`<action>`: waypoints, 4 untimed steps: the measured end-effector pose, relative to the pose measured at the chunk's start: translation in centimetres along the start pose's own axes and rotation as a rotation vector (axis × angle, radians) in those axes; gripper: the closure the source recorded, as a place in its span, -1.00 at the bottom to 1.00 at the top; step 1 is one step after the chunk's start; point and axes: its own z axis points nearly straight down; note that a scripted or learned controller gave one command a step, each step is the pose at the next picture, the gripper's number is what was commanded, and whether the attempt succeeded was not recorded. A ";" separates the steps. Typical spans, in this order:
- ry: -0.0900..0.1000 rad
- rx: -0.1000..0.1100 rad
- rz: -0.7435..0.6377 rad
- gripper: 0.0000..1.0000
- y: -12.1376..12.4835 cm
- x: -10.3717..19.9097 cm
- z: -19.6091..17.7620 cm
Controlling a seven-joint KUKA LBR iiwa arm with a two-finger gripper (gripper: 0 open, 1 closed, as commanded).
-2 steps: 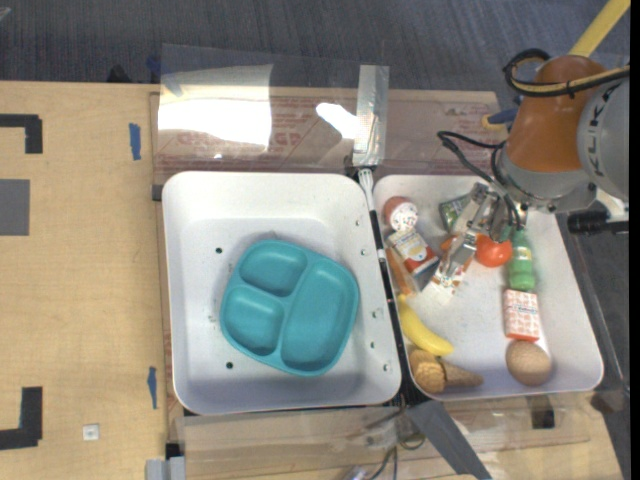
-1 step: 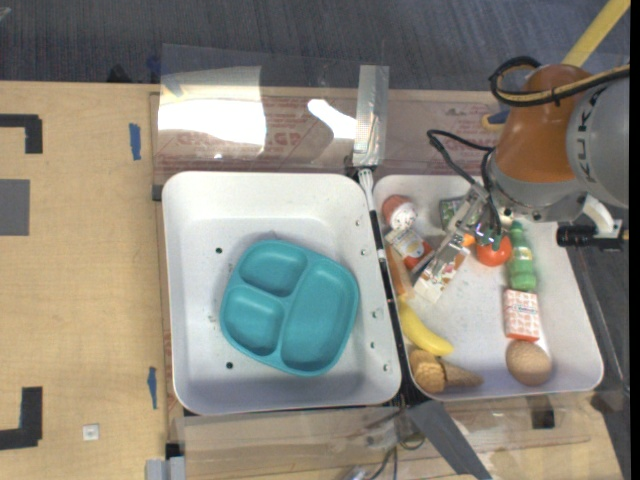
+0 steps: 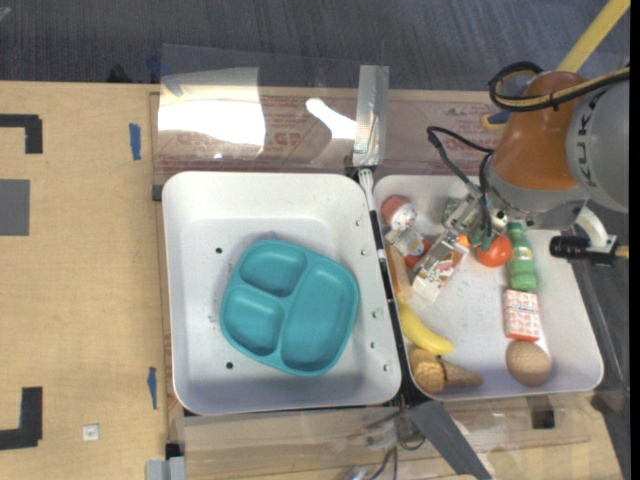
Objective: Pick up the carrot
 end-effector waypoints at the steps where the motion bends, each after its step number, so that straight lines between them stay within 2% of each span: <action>1: 0.038 0.023 0.127 -1.00 0.5 0.8 2.2; 2: 0.035 0.034 0.528 -1.00 -0.3 -1.9 2.3; 3: 0.033 0.041 0.709 -1.00 -4.0 -2.3 -0.4; 4: 0.031 0.038 0.728 -1.00 -3.3 -3.6 2.4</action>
